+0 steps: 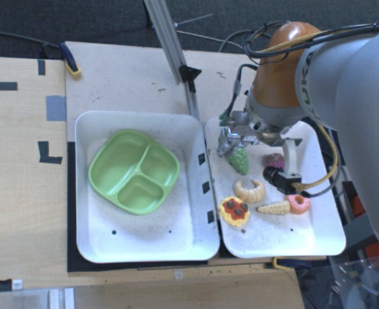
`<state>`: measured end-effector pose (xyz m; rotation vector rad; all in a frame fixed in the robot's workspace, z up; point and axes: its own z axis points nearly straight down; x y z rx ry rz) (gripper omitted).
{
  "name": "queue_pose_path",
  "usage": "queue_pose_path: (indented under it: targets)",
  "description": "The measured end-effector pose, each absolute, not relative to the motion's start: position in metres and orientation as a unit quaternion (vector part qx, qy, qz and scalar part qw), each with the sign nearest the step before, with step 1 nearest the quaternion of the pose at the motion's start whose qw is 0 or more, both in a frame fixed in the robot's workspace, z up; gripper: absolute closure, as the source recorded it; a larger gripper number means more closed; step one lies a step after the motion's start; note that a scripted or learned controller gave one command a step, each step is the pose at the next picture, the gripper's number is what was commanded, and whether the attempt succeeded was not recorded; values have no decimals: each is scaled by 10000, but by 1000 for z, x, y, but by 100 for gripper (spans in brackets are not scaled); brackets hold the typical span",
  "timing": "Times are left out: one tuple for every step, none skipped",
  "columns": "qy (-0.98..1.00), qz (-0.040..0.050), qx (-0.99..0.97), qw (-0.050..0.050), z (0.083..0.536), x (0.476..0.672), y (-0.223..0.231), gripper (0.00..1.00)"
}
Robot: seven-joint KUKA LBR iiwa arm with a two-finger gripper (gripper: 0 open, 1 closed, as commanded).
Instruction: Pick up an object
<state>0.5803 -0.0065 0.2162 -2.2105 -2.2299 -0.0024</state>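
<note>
Right bin (pixel 325 237) holds the toy food. Green grape bunch (pixel 239 159) sits at about 10 o'clock in that bin, long axis running roughly 11 to 5 o'clock, narrow tip toward 5. Gripper (pixel 228 140) is right over its upper end, touching or just above it; can't tell if the fingers are spread or pressed together, and no object is visibly pinched between them.

Croissant (pixel 249 190) lies near bin centre, curved, ends pointing toward 12. Small tart (pixel 234 211) with red bits sits at 7 o'clock from the croissant, just beside it. Ice cream cone (pixel 281 206), long axis about 9 to 3 o'clock, tip toward 9, pink scoop at the 3 end. Pink piece (pixel 274 161) near the black cable, partly hidden.

Left bin (pixel 86 237) holds a green divided plate (pixel 134 171), three compartments, all bare, slightly left of centre.
</note>
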Motion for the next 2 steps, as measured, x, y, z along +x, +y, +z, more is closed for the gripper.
queue_pose_path:
  targets:
    - [-7095,-6,-7047,4,223,606,38,100]
    - [-7092,-6,-7050,4,229,626,82,100]
